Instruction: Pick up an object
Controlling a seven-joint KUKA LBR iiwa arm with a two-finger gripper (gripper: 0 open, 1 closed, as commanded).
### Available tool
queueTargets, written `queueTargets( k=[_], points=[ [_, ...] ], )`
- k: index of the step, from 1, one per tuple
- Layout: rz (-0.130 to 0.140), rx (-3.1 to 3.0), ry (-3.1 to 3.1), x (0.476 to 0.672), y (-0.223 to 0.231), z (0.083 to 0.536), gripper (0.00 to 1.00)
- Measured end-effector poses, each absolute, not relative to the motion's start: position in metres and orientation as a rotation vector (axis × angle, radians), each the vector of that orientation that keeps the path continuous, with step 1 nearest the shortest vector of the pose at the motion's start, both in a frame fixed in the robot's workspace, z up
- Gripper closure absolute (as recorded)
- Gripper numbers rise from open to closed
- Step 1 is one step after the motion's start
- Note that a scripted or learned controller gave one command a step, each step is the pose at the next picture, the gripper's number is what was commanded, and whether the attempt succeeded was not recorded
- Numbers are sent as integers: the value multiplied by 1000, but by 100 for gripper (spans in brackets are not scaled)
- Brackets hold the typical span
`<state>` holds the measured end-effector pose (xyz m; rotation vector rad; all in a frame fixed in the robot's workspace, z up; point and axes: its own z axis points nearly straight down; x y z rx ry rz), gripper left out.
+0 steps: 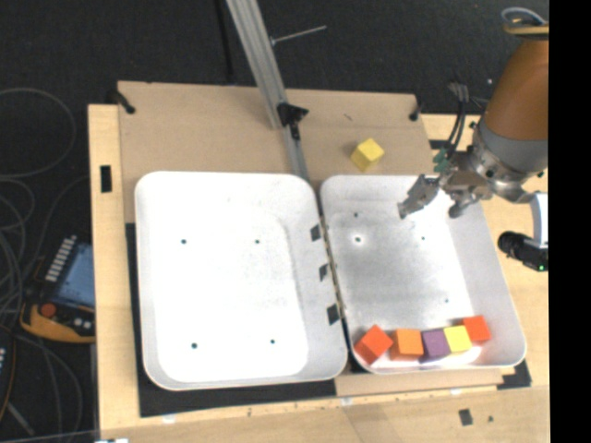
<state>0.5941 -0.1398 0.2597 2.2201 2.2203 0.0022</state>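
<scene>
Several small blocks lie in a row along the near wall of the right bin (480,275): a red-orange block (374,343), an orange block (407,341), a purple block (434,342), a yellow block (458,339) and another red-orange block (476,329). A yellow cube (367,153) rests on the bench behind the bins. My gripper (436,199) hangs over the far right part of the right bin, fingers spread open with nothing between them, well away from the row of blocks.
The left bin (148,247) stands beside the right one, with black clips along their shared edge. A slanted metal rail (263,53) rises from the bench behind the bins. Cables and a handheld pendant (65,289) lie off the bench at left.
</scene>
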Motion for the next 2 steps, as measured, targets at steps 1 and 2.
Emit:
queueTargets(
  k=[1,2],
  points=[
    [11,2207,2220,653,-121,359,0],
    [-5,2227,2218,525,-125,316,0]
  ],
)
